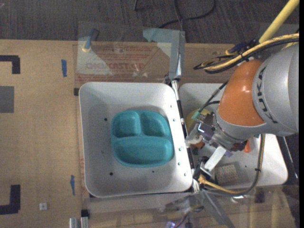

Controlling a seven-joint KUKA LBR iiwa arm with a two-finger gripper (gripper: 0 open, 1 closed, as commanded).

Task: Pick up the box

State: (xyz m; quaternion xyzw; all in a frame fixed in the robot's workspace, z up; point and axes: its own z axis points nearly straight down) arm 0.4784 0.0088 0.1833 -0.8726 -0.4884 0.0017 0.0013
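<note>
Two shallow white bins side by side on the bench (38, 127): left bin (90, 127) and right bin (278, 170).

In the left bin, a teal three-section plate (141, 137). Lies flat on the floor, about midway between the bin's far and near edges, closer to the edge shared with the right bin than to the outer one.

Over the right bin, the grey arm (285, 89) with its orange band (242, 101). Reaches in from the bench's right edge and covers most of that bin's floor.

Below the band, the gripper (205, 137), low over the right bin's left edge, just beside the wall between the two bins. Cannot tell how far the claw stands open, nor whether it has hold of anything: hidden by wrist and cables.

In the right bin, the box (227, 173), small, tan and speckled. Sits close to the bin's near edge, towards the near left corner, apart from the gripper.

By the right bin's left edge, farther back, something yellow (194, 116), partly hidden. Under the band, a small orange thing (246, 147), too covered to name.

Beyond the left bin's far edge, a clear sheet (123, 56) flat on the bench. Near the bench's left edge, strips of blue tape (64, 68) and black marks (10, 63).
</note>
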